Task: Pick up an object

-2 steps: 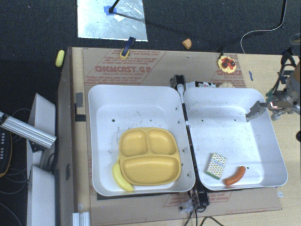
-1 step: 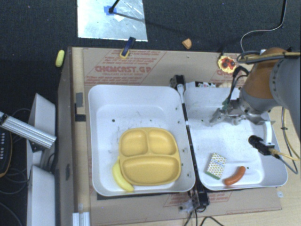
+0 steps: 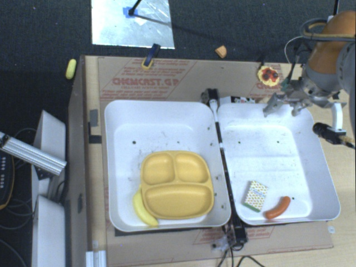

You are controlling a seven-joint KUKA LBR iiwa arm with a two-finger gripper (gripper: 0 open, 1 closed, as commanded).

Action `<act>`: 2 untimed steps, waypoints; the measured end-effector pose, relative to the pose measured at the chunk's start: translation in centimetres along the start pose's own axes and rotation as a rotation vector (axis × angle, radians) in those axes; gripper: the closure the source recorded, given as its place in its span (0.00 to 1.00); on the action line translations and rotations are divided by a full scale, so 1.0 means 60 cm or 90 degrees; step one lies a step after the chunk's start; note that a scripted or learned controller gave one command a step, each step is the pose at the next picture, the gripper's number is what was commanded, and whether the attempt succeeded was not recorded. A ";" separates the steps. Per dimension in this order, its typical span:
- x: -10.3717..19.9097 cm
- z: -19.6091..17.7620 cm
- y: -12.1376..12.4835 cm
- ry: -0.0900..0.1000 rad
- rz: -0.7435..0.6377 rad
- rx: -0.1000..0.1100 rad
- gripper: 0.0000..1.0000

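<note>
My gripper (image 3: 283,108) hangs over the far edge of the right bin (image 3: 311,149), its two grey fingers spread apart with nothing between them. Near the front of that bin lie a small patterned box (image 3: 256,196) and an orange sausage (image 3: 277,207), well away from the gripper. In the left bin (image 3: 122,127) sits a yellow divided plate (image 3: 177,183), and a yellow banana (image 3: 144,209) rests against the plate's front left side.
On the bench behind the right bin sits a small pizza toy (image 3: 268,75). A small orange piece (image 3: 221,51) and a yellow item (image 3: 71,68) lie on the floor beyond the bench. A metal divider (image 3: 218,141) separates the bins.
</note>
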State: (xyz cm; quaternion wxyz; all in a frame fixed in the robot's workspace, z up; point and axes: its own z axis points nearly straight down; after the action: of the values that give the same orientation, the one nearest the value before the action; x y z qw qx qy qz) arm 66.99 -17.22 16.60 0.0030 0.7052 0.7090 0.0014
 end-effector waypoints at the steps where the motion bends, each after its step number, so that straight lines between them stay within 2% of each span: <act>1: 0.056 0.137 -0.003 0.002 0.000 0.004 0.00; 2: 0.030 0.134 -0.002 0.000 0.002 0.002 0.00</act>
State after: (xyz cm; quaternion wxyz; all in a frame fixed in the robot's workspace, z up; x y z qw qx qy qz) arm 66.93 -15.41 8.55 0.0017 0.7065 0.7077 0.0007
